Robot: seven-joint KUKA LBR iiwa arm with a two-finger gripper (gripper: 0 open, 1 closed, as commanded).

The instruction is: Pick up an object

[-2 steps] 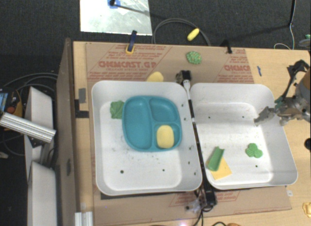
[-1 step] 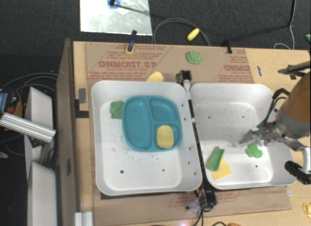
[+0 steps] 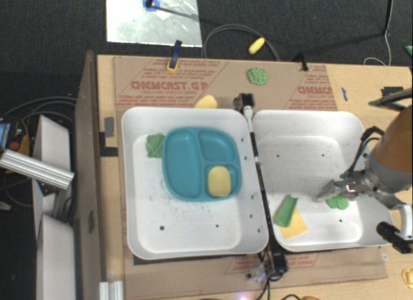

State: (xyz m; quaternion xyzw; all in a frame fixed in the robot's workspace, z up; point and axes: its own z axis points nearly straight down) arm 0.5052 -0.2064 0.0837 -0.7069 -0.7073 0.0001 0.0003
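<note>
My gripper (image 3: 335, 191) reaches in from the right and hangs low over the right bin (image 3: 303, 131), right above a small green object (image 3: 338, 202) that lies on the bin floor. A green block (image 3: 285, 209) rests on a yellow piece (image 3: 295, 226) near the right bin's front left. In the left bin (image 3: 139, 163) sits a blue divided plate (image 3: 193, 162) with a yellow lump (image 3: 219, 180) in its lower right compartment. A green leafy piece (image 3: 155, 144) lies beside the plate's left edge.
A yellow item (image 3: 206, 102) and a green knobbly item (image 3: 257, 76) lie on the cardboard behind the bins. A dark divider (image 3: 255, 157) runs between the bins. A metal bar (image 3: 35, 168) lies off the bench at left.
</note>
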